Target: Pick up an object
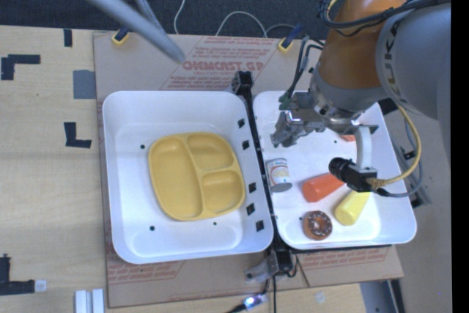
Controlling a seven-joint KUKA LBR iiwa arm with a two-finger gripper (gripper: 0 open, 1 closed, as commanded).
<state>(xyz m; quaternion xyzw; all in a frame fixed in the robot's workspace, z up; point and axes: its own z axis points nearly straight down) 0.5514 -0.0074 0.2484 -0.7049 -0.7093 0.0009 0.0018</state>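
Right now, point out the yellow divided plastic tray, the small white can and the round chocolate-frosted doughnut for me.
yellow divided plastic tray (196, 175): camera view, centre ridge between compartments.
small white can (278, 174): camera view, middle of its label.
round chocolate-frosted doughnut (317, 225): camera view, frosted ring.

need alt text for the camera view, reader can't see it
The grey arm's gripper hangs over the right bin, above a small can, an orange piece, a yellow piece and a donut. The left bin holds a yellow divided tray.
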